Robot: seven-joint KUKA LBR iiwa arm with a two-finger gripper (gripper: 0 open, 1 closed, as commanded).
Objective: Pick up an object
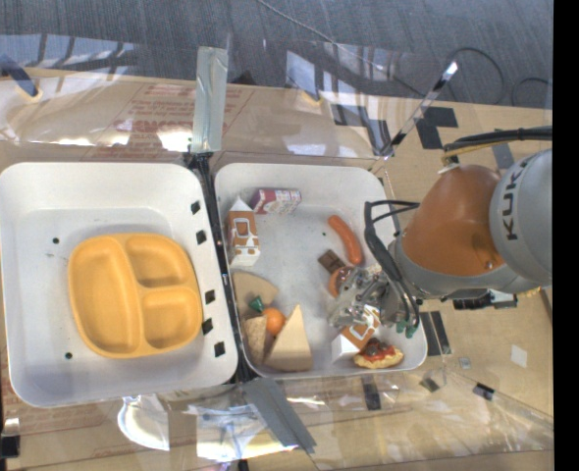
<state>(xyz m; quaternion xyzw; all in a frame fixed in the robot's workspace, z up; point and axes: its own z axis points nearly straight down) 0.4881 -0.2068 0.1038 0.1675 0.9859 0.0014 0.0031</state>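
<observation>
There are two shallow white plastic bins on the bench, side by side. The left bin (pixel 25 263) holds one thing: a yellow plastic plate with three sections (pixel 132 294), lying flat near the middle.

The right bin (pixel 299 177) holds many small toy foods. I count one small pink and white can (pixel 277 200) lying on its side by the far edge, one white and orange carton shaped like a little house (pixel 242 234) by the left wall, one long orange hot dog sausage (pixel 345 238) toward the far right corner, one small dark brown square block (pixel 330 260) just below it, one tan wedge of cheese (pixel 291 341) by the near edge, one small round orange fruit (pixel 273 321) touching the cheese, one bread-coloured piece (pixel 255 287) by the left wall, and one flat red and yellow pizza slice (pixel 379 357) in the near right corner.

The grey arm with the orange band (pixel 456 235) reaches in over the right wall. Its metal two-finger gripper (pixel 360 307) is down low in the near right part of the bin. A small white and red toy (pixel 354 336) lies right under it, touching or almost touching, and the pizza slice is just beside it toward the near edge. The sausage and brown block are near it on the far side. I cannot tell how the gripper is set.
</observation>
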